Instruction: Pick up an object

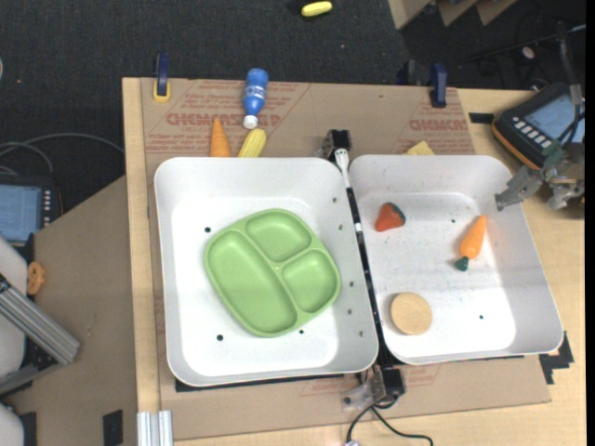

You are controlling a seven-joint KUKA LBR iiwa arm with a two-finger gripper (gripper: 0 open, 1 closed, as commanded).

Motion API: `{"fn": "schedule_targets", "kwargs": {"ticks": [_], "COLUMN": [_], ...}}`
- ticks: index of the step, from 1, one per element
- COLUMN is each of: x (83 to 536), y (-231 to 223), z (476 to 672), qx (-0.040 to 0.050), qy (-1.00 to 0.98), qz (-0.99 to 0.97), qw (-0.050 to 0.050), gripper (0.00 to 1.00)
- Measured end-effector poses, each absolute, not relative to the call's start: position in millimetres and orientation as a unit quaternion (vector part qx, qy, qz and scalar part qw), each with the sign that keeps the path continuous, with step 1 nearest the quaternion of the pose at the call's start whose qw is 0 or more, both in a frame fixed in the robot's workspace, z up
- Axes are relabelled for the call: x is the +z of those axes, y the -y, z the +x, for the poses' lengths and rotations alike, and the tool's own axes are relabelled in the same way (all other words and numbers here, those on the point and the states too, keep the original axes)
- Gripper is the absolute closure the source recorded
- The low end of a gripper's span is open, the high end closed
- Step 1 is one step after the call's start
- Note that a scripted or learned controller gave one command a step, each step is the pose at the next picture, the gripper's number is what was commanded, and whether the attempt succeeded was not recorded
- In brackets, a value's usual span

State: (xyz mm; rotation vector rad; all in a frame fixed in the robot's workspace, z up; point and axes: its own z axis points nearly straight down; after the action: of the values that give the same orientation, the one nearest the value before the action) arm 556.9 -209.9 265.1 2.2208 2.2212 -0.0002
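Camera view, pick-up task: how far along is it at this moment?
Nothing looks done yet. The carrot, strawberry and round cookie all lie loose in the right bin. The gripper sits at that bin's far right rim, touching none. Reach, grasp and lift all remain.

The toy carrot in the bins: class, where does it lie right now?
The toy carrot lies in the right bin, toward its far right side, right of the strawberry and above the round cookie.

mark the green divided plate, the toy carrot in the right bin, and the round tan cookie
Green three-compartment plastic plate (244, 286): camera view, left bin, point on its large left compartment.
Orange toy carrot with green tip (473, 236): camera view, right bin, point on its orange body.
Round tan cookie disc (410, 312): camera view, right bin, point on its flat top.
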Motion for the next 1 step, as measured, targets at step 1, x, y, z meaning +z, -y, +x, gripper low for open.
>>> {"fn": "schedule_targets", "kwargs": {"ticks": [1], "x": [153.3], "y": [223.1], "z": [594.0], "qx": [-0.0019], "qy": [-0.708], "qz": [0.706], "qw": [-0.004], "gripper": [0.00]}}
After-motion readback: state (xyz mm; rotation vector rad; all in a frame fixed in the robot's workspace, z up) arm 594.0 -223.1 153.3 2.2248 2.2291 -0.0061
